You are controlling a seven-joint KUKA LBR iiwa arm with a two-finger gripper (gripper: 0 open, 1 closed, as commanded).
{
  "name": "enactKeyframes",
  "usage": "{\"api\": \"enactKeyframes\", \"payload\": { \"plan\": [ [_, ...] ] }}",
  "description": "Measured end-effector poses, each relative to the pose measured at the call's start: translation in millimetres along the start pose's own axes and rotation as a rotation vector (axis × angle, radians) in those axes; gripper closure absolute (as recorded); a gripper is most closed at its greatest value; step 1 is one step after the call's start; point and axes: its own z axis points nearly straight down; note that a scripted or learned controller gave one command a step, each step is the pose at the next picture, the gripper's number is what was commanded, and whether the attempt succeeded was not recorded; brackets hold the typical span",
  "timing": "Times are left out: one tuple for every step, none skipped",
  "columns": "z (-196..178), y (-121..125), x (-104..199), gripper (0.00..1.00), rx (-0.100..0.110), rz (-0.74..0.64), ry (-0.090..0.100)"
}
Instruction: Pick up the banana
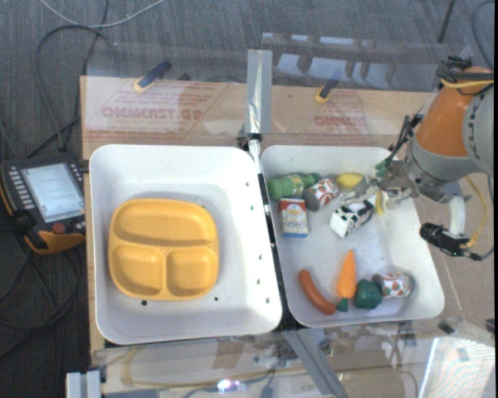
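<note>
Gripper [380,191] beside banana [349,181]

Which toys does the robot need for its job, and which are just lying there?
Needed:
- banana, the yellow piece in the right bin
- gripper, close beside the banana

Just lying there:
- carrot
- sausage
- cow-patterned carton
- green bottle
- two small cans
- yellow tray
</note>
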Motion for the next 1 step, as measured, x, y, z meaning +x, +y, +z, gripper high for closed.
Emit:
{"api": "enactKeyframes", "payload": {
  "plan": [
    [30.7, 34.2, 2.9, 0.00, 0.022, -0.049, 0.005]
  ]
}}
